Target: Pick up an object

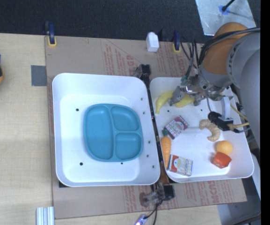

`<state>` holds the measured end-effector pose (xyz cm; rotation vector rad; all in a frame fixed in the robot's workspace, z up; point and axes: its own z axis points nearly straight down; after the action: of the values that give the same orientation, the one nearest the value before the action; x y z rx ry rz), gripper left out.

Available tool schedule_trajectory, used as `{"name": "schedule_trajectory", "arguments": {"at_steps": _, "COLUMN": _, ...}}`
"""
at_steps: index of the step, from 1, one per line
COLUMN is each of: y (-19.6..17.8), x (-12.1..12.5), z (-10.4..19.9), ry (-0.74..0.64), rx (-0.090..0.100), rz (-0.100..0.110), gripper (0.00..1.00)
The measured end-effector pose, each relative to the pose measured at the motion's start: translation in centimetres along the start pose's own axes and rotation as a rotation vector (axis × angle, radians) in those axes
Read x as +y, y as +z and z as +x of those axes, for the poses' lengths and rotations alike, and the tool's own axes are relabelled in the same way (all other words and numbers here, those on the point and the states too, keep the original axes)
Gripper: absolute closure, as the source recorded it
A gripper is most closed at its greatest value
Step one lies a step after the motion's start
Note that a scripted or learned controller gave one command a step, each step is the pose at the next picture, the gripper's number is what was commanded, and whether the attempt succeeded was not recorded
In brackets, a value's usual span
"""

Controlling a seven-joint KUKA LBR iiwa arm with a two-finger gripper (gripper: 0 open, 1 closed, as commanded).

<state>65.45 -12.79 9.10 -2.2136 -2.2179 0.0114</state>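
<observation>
Right bin (240,172), near edge: small printed packet (180,165), carrot (165,147) against the left wall, red piece (221,160) and orange fruit (224,147) toward the right. Mid-bin: second packet (176,126), tan curled item (212,130). Far end: gripper (180,96) down at the banana (165,100); grip on it cannot be made out. Left bin (69,168): blue divided plate (113,132), centred.
</observation>
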Motion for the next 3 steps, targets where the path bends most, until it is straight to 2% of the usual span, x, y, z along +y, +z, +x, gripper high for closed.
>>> {"name": "schedule_trajectory", "arguments": {"at_steps": 1, "y": 0.0, "x": -7.0, "z": 1.7, "ry": -0.002, "rx": -0.001, "rz": -0.006, "gripper": 0.00}}
{"name": "schedule_trajectory", "arguments": {"at_steps": 2, "y": -0.1, "x": -0.2, "z": 2.8, "ry": -0.004, "rx": -0.003, "rz": 0.015, "gripper": 0.00}}
{"name": "schedule_trajectory", "arguments": {"at_steps": 3, "y": 0.0, "x": -7.8, "z": 2.3, "ry": -0.003, "rx": -0.001, "rz": -0.006, "gripper": 0.00}}
